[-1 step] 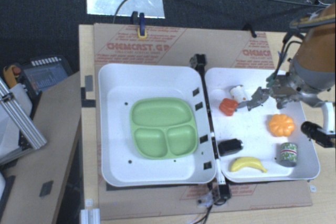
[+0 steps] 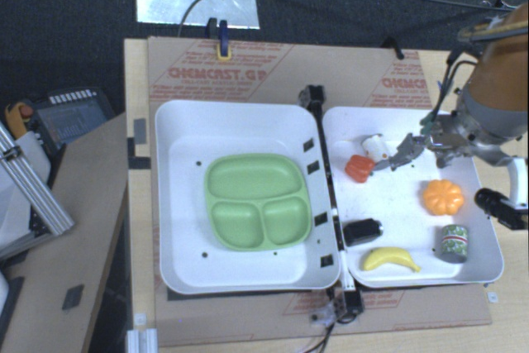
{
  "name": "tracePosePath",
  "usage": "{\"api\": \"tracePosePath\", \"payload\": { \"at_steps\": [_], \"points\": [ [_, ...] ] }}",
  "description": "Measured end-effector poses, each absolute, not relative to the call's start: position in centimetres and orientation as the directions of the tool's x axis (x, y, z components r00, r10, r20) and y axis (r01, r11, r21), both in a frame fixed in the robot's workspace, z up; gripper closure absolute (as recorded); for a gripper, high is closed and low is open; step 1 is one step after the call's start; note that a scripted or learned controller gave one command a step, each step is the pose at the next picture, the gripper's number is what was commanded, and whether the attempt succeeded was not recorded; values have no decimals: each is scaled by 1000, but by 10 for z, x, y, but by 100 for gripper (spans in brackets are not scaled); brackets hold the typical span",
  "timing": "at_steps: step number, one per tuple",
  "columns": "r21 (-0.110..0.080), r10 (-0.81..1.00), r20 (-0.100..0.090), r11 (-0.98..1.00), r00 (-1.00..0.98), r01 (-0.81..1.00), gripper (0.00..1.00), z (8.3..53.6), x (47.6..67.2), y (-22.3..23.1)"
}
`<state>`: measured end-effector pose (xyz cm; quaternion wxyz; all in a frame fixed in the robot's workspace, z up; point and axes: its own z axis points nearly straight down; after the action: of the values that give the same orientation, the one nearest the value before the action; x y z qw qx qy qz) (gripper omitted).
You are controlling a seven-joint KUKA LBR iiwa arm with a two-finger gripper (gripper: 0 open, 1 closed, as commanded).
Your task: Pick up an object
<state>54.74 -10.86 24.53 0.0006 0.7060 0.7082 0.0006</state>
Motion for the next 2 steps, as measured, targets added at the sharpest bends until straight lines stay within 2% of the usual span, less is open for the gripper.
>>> {"api": "tracePosePath", "payload": {
  "at_steps": [1, 2],
  "points": [
    [-4, 1000, 1, 0, 0, 1000, 0, 183, 547, -112],
    [-4, 1000, 2, 1, -1, 1000, 0, 127, 537, -109]
  ]
}}
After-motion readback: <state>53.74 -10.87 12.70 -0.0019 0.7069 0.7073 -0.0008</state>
